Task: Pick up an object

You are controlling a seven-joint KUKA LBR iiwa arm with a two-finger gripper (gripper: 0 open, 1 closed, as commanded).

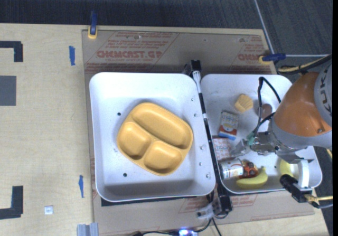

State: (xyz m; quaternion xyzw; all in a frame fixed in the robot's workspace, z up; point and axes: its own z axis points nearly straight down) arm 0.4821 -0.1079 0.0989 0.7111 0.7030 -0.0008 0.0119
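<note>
The right bin (274, 83) holds several small objects. A pale yellow block (243, 103) lies near its back and a small white, red and blue carton (228, 124) sits left of centre. At the front lie a can (231, 168) on its side, a banana (252, 179) and a yellow-green item (288, 168). My gripper (249, 143) hangs low over the middle of this bin, just right of a printed packet (221, 148) and above the can. The grey wrist and orange band (300, 111) hide the bin's right part.
The left bin (100, 124) holds a large yellow three-compartment plate (153, 137). A black divider bar (203, 119) runs between the two bins. Cables (266, 92) loop from the arm over the right bin's back. Cardboard and a wooden bench surround the bins.
</note>
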